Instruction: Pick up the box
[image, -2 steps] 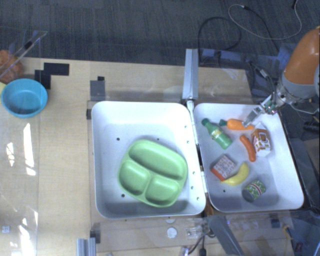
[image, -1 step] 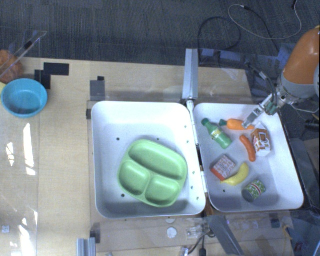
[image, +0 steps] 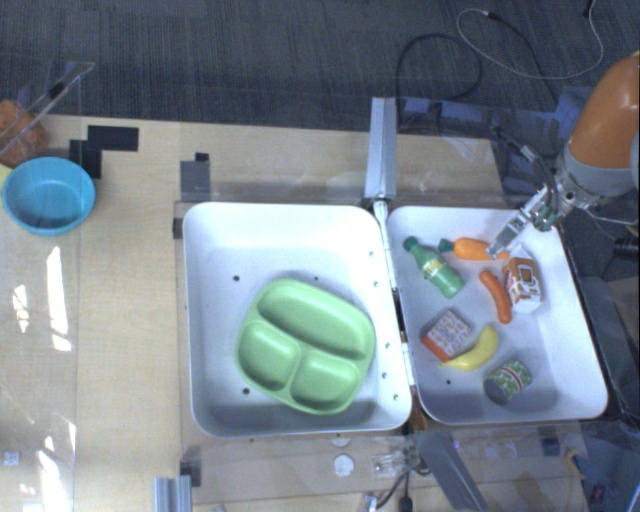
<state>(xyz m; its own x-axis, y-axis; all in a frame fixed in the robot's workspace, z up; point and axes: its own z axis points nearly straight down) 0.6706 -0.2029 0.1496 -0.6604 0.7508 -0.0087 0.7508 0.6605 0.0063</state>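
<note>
— Silvery metal, the jaws (image: 503, 240): they hang over the right bin (image: 590, 385) near its far edge, tip right at the orange carrot (image: 468, 249). Open or closed, I cannot tell; nothing visibly sits between them.

— And the box?

— The box (image: 447, 333) lies flat on the bin floor, well apart from the jaws, towards the near side. It is small and squarish, with a grey patterned top and a red-orange edge. A curved yellow banana (image: 478, 351) touches its right side.

— What else crowds it?

— A green bottle (image: 435, 267) lies tilted beyond it, a red sausage (image: 496, 296) and a brown-and-white packet (image: 523, 281) to the right, a green can (image: 509, 380) near the front. Bare white floor shows along the bin's right wall and front left corner.

— The rest of the counter?

— Pale wood. The left bin (image: 215, 250) holds a smooth green divided tray (image: 305, 345) with open floor around it. A blue bowl (image: 48, 194) sits far left on the counter (image: 100, 330).
</note>
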